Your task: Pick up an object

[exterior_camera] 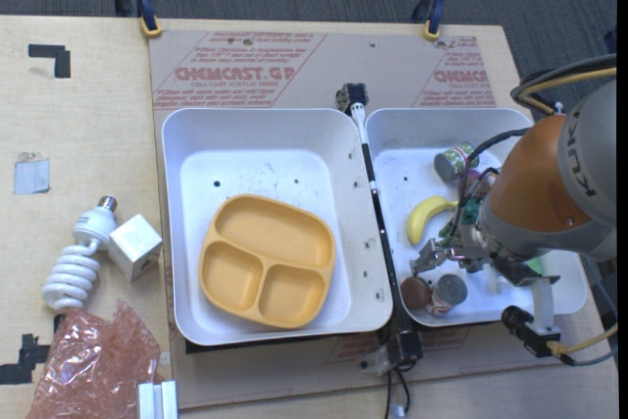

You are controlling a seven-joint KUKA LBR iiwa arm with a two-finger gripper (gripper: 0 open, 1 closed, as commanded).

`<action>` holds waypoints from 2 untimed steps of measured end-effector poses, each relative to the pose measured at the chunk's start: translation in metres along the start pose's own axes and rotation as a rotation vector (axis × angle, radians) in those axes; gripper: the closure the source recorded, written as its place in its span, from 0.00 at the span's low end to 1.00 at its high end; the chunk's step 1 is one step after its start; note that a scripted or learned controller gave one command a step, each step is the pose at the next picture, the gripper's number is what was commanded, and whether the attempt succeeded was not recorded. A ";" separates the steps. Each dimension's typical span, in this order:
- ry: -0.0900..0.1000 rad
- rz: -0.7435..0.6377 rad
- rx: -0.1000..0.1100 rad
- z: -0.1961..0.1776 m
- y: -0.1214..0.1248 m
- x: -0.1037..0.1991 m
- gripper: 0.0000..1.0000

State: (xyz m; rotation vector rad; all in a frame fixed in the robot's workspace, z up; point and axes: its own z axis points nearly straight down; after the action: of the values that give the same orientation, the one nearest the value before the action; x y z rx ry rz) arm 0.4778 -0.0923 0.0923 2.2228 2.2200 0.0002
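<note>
Yellow banana (428,215), curved, lying in right bin (392,144); gripper (439,257) beside it, grip state unreadable.

Grey arm (579,172) with orange band reaches in from right, wrist bent down low; gripper (437,257) points left, finger state unclear.

Both bins (186,211) look like smooth, slightly glossy white plastic. The tray (267,260) is matt yellow-orange plastic. The bench (59,132) is pale, matt wood. My arm (535,186) has a glossy orange shell, and the banana (428,214) skin looks smooth.
</note>
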 end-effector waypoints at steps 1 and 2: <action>-0.001 0.001 -0.002 -0.010 0.001 -0.001 1.00; -0.001 0.001 -0.002 -0.010 0.001 -0.001 0.00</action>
State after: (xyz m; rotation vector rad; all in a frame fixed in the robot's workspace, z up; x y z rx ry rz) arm 0.4790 -0.0928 0.1021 2.2225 2.2173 0.0019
